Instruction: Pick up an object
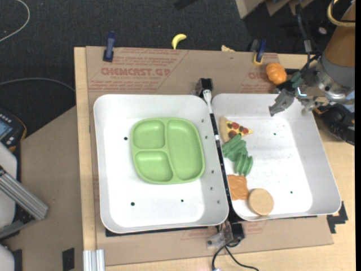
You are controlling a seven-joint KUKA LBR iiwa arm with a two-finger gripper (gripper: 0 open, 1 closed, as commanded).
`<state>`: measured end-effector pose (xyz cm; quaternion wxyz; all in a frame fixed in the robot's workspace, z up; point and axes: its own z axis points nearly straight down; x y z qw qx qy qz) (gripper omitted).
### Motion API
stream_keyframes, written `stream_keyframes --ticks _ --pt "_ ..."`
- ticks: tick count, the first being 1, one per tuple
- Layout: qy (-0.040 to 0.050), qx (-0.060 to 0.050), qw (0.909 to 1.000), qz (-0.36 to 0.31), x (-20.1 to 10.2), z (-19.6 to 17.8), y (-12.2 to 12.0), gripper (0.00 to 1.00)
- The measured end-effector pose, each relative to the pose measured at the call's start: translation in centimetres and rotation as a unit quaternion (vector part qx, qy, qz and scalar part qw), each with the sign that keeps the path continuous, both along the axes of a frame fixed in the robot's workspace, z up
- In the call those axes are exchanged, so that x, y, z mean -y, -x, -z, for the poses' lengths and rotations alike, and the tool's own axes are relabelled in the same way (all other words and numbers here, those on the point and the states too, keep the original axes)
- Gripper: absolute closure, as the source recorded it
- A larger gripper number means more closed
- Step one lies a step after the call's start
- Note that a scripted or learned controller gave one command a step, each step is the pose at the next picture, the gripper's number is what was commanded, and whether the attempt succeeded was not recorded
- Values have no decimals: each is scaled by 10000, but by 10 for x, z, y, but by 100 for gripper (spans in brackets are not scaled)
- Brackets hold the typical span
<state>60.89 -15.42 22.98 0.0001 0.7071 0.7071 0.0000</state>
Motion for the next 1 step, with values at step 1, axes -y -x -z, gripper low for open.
stream_keyframes --ticks 1 --pt "9 33 10000 -1 -54 132 23 0"
